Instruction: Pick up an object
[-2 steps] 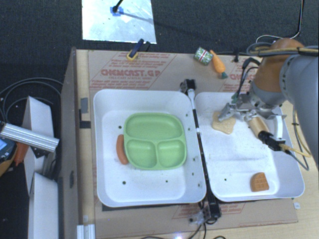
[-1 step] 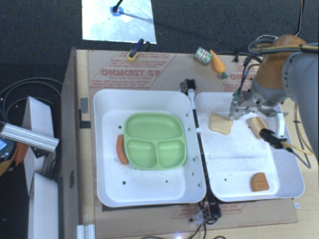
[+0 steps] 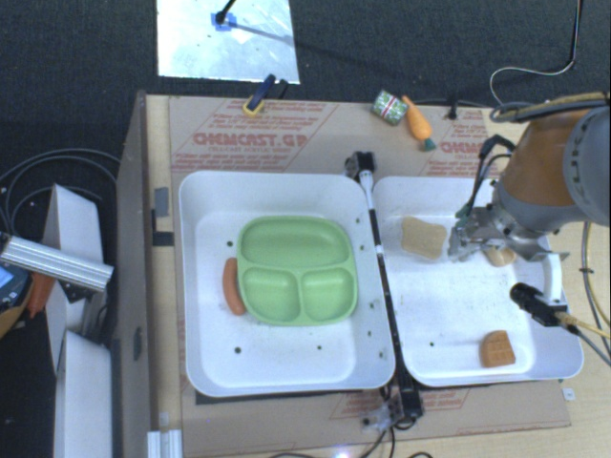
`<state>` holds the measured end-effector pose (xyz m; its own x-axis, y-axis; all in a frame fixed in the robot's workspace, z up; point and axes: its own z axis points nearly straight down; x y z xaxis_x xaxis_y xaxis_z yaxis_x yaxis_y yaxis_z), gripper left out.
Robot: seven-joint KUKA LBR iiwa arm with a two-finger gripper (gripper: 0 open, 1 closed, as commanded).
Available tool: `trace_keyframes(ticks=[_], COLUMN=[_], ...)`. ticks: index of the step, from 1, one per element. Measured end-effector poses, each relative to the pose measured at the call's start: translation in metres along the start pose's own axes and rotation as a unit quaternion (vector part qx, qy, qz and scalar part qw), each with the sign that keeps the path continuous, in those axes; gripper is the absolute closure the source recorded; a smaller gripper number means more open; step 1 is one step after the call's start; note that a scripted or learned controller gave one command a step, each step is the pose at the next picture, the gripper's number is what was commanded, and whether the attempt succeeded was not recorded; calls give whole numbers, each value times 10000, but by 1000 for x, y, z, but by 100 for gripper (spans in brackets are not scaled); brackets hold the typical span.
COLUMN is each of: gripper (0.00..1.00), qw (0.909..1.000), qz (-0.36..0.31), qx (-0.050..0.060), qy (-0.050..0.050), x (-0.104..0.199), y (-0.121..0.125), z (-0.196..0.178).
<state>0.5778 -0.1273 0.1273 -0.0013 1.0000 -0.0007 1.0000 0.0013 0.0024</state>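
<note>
Hovering hand (image 3: 465, 241) low in right bin (image 3: 458, 365), just beside tan bread piece (image 3: 423, 238) | grip state: cannot tell | divided green plate (image 3: 296, 270) in left bin (image 3: 215, 351)

The arm (image 3: 563, 175) comes in from the right, its grey body bulking at the scene's right edge, the orange band turned toward the middle. The wrist angles down and leftward, low over the far right part of the scene. The gripper (image 3: 465, 241) sits at the wrist's left end, a cluster of grey metal pointing down. A thin cable loops over the orange band.
</note>
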Motion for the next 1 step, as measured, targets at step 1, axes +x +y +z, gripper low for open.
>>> trace_keyframes(ticks=[1], gripper=[100], qw=[10000], qz=[9], qx=[12], qy=[-4], x=[-55], y=[-28], z=[-20])
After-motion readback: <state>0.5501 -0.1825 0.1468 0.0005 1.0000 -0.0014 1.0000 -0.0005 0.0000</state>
